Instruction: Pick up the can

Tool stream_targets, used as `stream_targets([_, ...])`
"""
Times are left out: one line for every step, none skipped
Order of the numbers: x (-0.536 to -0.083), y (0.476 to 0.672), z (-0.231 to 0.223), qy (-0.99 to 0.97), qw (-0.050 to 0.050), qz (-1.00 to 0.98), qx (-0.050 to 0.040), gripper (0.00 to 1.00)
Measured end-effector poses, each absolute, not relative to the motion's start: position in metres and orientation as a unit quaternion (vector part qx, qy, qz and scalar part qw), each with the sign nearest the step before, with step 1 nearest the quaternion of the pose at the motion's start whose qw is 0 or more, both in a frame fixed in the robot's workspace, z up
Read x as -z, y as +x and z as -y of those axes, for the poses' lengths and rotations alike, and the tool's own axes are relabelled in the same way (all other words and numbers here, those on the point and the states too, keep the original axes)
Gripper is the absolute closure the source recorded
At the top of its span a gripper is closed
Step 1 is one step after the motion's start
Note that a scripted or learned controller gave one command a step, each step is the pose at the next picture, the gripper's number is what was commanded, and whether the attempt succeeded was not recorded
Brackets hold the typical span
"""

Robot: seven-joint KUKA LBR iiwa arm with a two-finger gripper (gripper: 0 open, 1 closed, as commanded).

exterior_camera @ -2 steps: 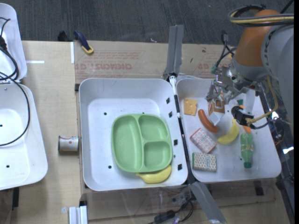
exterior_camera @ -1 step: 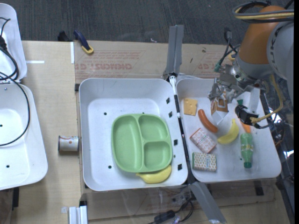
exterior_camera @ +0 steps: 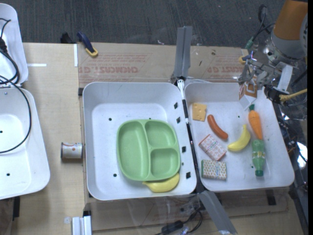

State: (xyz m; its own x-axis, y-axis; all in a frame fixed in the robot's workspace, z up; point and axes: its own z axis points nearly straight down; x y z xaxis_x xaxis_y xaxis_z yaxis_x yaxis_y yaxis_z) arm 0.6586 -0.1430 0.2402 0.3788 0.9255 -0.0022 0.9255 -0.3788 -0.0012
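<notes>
The can (exterior_camera: 72, 151) is small and silver with a red end. It lies on its side on the wooden bench, just outside the left wall of the left bin (exterior_camera: 93, 131). My gripper (exterior_camera: 251, 83) hangs over the far right corner of the right bin (exterior_camera: 281, 173), near the carrot's top and far from the can. The whole width of both bins lies between the gripper and the can.
A green divided plate (exterior_camera: 149, 148) sits in the left bin on a banana (exterior_camera: 164, 184). The right bin holds a cheese slice (exterior_camera: 199, 111), sausage (exterior_camera: 217, 126), banana (exterior_camera: 239, 141), carrot (exterior_camera: 255, 123), green bottle (exterior_camera: 258, 155) and two small boxes (exterior_camera: 213, 158). White trays (exterior_camera: 19, 146) stand left of the can.
</notes>
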Motion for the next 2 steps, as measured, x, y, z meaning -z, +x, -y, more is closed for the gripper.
stream_targets([-0.2728, 0.6589, 0.0664, 0.867, 0.0, -0.498, 0.0015, 1.0])
stream_targets([-0.2801, 0.6588, 0.0665, 0.866, 0.0, -0.499, 0.0041, 1.0])
